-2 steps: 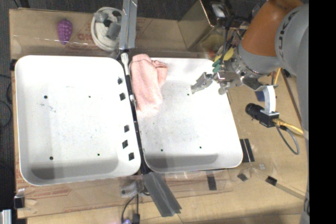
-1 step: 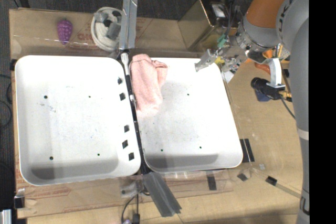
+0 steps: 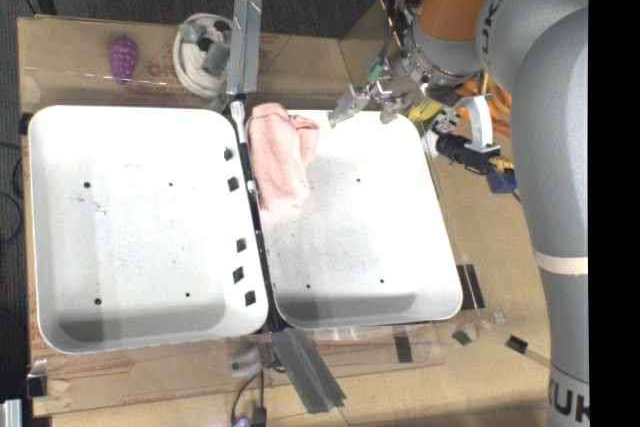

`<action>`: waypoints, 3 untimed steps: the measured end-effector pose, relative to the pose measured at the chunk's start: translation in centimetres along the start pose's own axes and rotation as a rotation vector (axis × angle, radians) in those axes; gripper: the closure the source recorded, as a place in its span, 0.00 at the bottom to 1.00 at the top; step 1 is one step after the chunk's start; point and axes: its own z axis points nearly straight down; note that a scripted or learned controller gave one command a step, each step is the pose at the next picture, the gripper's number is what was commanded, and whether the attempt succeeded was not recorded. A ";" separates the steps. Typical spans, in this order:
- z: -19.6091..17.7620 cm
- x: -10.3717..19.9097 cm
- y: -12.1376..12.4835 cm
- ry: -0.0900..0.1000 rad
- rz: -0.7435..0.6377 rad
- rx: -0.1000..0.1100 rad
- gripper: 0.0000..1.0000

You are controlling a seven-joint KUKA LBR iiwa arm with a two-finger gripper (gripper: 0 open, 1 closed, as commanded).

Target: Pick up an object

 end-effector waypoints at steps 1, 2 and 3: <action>7.7 -0.6 -0.1 0.001 -0.048 0.002 0.00; 14.3 3.7 0.7 0.000 -0.134 -0.005 0.00; 14.3 5.0 -3.5 -0.002 -0.114 -0.005 0.00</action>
